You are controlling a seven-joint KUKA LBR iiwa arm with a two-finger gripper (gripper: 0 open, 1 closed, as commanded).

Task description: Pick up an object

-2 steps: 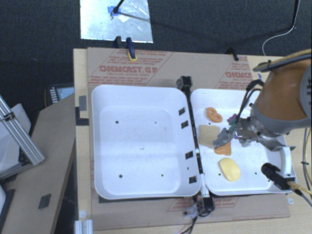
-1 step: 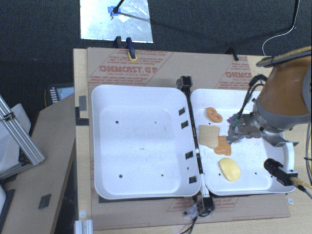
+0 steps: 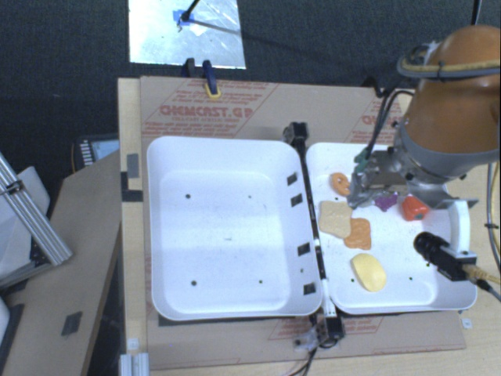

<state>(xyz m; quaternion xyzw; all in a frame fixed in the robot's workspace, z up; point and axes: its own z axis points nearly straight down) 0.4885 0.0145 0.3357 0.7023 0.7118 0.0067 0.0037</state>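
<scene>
The two-finger gripper [image 3: 362, 197] hangs low in the right white bin [image 3: 442, 292], and whether its fingers are apart or together I cannot tell. Just left of it lies a small curled orange piece [image 3: 340, 183]; just right, a small purple block [image 3: 386, 202] and a red rounded piece [image 3: 413, 207]. Nearer sit a pale tan slice [image 3: 335, 218], touching an orange flat piece [image 3: 360, 234], and a yellow oval lump [image 3: 369, 272]. Crowding risks a glancing grasp that nudges neighbours, or closing on nothing.
</scene>
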